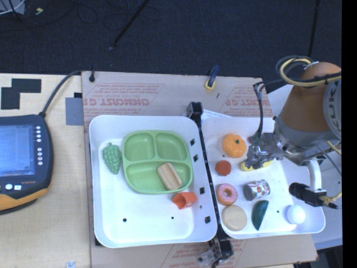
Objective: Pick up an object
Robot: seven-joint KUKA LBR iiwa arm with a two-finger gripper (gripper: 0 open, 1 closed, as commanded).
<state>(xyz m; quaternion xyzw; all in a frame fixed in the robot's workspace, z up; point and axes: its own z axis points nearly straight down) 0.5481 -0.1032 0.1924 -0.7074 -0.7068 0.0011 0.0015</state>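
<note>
Two shallow white bins sit side by side on cardboard: the left bin point(111, 228) and the right bin point(279, 230). The gripper point(256, 156) hangs low in the right bin over a yellow object point(262, 163), just right of the orange pumpkin-like toy point(234, 145); whether its claw is apart, together, or clamped on anything cannot be told from this angle. The yellow object, touching or just below the gripper, is the likely target. Risks: a closing claw may skate off the flat yellow piece, or nudge the pumpkin toy and the small red ball point(223, 167) nearby. The small can point(257, 190) carries a label too blurred to read. Mirrored red print on the cardboard point(145, 96) is not reliably legible.
</note>
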